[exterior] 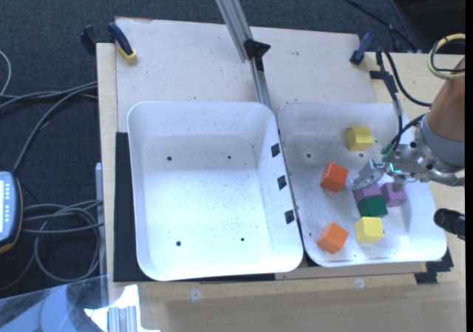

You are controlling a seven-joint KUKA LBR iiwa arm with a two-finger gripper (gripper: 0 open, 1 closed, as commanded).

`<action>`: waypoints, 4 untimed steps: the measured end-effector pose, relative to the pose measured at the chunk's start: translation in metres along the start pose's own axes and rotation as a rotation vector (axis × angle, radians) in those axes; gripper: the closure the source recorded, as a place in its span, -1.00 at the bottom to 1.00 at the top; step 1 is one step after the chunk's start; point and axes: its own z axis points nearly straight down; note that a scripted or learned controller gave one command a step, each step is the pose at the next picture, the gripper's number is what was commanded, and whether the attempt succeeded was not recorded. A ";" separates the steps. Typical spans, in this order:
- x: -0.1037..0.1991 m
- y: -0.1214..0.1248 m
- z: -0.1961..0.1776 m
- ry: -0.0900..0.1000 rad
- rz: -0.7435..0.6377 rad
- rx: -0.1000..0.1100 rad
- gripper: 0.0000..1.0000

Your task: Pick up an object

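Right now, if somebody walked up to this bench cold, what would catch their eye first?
Probably the cluster of small coloured cubes in the right-hand white bin: a yellow cube near the back, two orange cubes toward the bin's left, and a purple cube, green cube and second yellow cube packed together. The grey arm's hand sits low over that packed group, reaching in from the right.

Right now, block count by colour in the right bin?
Yellow: 2, one near the far wall, one near the front
Orange: 2, one mid-bin, one at the front
Purple: 2, by the end effector
Green: 1
Total: 7
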 end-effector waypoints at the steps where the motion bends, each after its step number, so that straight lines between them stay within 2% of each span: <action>1: 0.000 0.001 -0.002 -0.001 -0.001 -0.006 -1.00; 2: -0.007 0.001 0.058 0.000 0.000 0.001 -1.00; 3: -0.009 0.005 0.092 -0.007 0.000 -0.018 -1.00; 4: -0.010 0.005 0.082 -0.010 0.001 -0.021 1.00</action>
